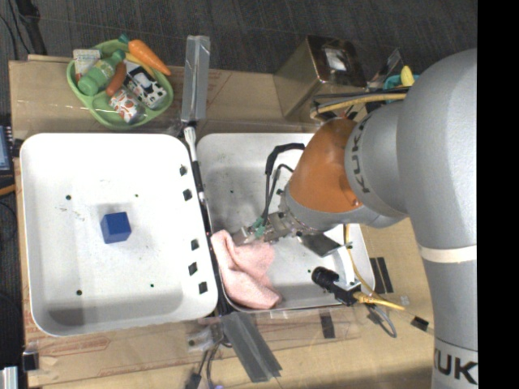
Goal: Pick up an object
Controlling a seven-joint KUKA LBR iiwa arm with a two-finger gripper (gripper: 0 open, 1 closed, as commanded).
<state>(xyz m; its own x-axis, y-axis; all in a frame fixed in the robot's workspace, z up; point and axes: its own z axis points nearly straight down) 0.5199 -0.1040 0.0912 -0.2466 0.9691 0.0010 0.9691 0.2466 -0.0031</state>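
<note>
**Cloth under the gripper, cube in the other bin**

Camera view: gripper (258, 231) hangs low in the right bin (243, 156), just above the upper edge of a pink cloth (246, 271) bunched against that bin's near-left corner. Its fingers are small and partly hidden by the wrist, so whether they are open or closed I cannot tell; nothing shows clearly between them. The cloth looks soft, light and limp; a pinch on a raised fold should lift it, though it may drape or slip. One blue cube (116, 227) sits in the left bin (49, 156), probably rigid, best gripped across flat faces. Count: one cloth, one cube, two bins.
</note>
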